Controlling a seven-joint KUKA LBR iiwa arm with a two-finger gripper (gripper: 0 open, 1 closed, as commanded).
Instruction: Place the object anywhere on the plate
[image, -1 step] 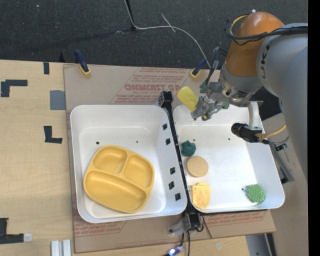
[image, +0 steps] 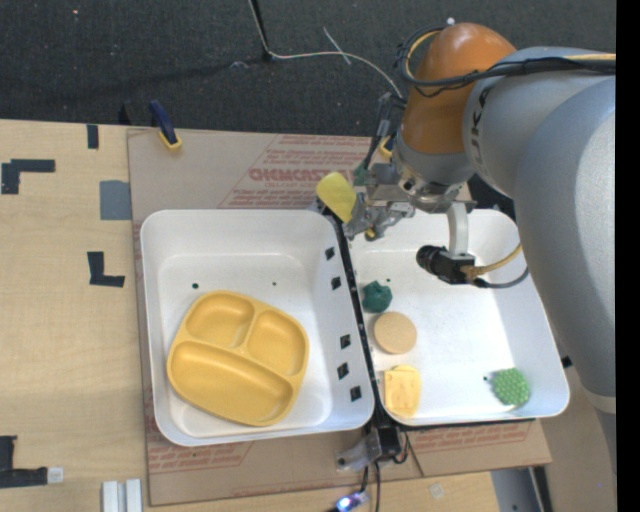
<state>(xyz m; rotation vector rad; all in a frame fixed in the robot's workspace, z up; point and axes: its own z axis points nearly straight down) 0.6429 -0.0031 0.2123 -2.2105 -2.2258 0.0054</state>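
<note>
A yellow plate (image: 238, 355) with three sections lies in the left white bin (image: 165, 250), toward its front left. My gripper (image: 350, 205) hangs over the far end of the divider between the two bins, below the orange wrist band. It is shut on a small yellow object (image: 336, 196), which sticks out to the left of the fingers and is lifted off the bin floor. The object is up and to the right of the plate, well apart from it.
The right bin (image: 470, 330) holds a dark green piece (image: 376, 296), a tan round disc (image: 394, 333), a pale yellow block (image: 402, 390) and a bumpy green ball (image: 510, 386). The grey arm covers the right bin's far right side.
</note>
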